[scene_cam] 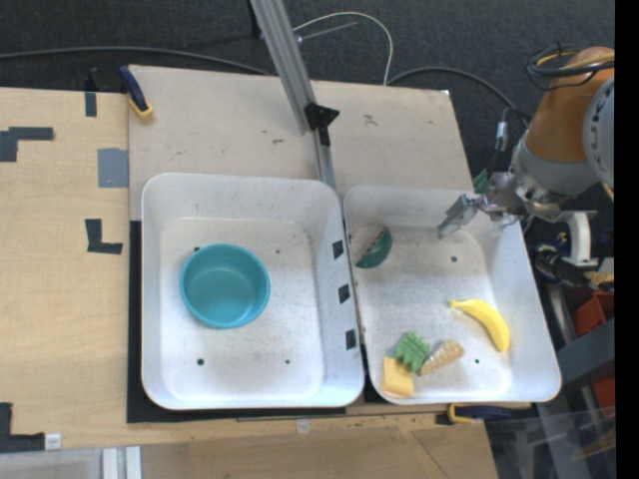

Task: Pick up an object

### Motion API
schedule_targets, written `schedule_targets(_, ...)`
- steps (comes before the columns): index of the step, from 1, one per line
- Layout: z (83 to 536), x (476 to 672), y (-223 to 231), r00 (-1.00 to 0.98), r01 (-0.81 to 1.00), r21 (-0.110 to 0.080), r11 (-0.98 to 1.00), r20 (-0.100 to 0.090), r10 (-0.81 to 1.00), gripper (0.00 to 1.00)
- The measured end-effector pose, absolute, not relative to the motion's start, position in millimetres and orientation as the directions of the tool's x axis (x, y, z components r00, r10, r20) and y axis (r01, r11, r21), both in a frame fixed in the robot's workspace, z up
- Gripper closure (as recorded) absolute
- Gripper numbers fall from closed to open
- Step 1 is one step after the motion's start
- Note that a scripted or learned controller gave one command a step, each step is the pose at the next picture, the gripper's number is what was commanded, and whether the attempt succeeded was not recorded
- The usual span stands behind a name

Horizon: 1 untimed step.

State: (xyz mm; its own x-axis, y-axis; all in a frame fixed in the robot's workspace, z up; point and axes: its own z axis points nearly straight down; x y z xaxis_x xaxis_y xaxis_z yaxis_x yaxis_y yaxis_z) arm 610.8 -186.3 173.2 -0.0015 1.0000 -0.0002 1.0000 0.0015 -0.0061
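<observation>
While the tool (451,220) hovers over the right bin's (519,267) upper edge, its state cannot be told. Nearest lies the green piece (374,249), to its left; the banana (483,322) lies below, long axis slanting down-right, well apart.

You see even, bright light from above. The white bins (250,193) show soft glare and weak shadows. The far floor (449,18) is dim. The whole view is slightly soft and grainy.
</observation>
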Motion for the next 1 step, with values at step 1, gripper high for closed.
schedule_targets(1,129.3,610.8,-185.0,-0.002,1.000,-0.006,0.002,0.000,1.000,0.00)
